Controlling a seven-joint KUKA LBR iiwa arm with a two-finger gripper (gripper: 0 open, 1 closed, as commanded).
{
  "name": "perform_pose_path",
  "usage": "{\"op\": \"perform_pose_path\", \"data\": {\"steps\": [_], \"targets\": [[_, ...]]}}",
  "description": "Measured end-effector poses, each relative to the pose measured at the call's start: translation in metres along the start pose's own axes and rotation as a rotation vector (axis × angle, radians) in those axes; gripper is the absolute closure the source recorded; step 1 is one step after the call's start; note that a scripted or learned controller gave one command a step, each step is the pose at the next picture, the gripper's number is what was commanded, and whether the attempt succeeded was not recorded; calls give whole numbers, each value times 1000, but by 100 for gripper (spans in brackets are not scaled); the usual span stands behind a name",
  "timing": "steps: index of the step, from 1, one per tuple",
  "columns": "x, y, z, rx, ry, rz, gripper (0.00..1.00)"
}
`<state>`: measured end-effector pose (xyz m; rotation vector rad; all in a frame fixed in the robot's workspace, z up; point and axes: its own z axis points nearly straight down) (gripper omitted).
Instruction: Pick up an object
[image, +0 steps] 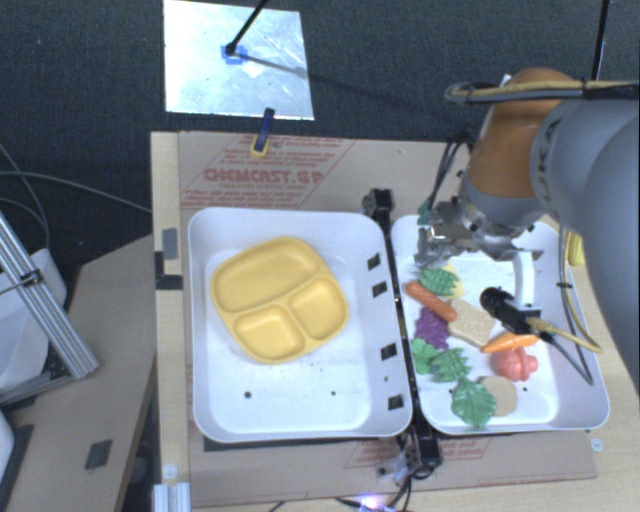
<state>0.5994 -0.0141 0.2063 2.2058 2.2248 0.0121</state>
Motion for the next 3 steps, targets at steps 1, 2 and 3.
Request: {"op": "perform_pose_path", "data": {"steps": [1, 2, 3], "targets": [[-1, -5, 2, 10, 0, 3, 0], [-1, -4, -9, 7, 0, -2, 100], [-1, -4, -9, 8, 0, -2, 0]]}}
